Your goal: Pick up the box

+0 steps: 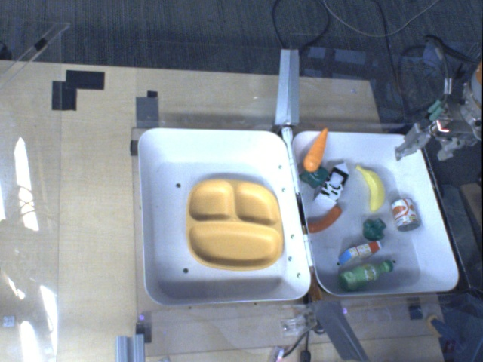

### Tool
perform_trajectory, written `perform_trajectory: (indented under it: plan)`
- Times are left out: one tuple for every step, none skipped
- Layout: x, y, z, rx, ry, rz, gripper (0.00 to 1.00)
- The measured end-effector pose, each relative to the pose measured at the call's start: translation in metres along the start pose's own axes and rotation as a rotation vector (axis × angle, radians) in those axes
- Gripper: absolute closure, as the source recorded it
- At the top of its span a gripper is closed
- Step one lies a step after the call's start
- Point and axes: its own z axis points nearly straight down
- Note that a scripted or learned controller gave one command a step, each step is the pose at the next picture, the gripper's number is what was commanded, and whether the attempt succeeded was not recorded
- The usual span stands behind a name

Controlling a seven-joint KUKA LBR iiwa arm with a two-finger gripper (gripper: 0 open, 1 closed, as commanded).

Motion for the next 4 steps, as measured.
perform_trajectory:
  plan:
    - [0.026, -0.07, 0.106, 0.002, 0.001, -0.014, 0.0]
    - [0.079, -0.092, 0.192, -0.008, 0.0, 0.104, 0.0]
    - [0.08, -0.09, 0.18, -0.014, 0.001, 0.102, 1.0]
    - [0.128, -0.026, 0.096, 0.001, 0.001, 0.117, 1.0]
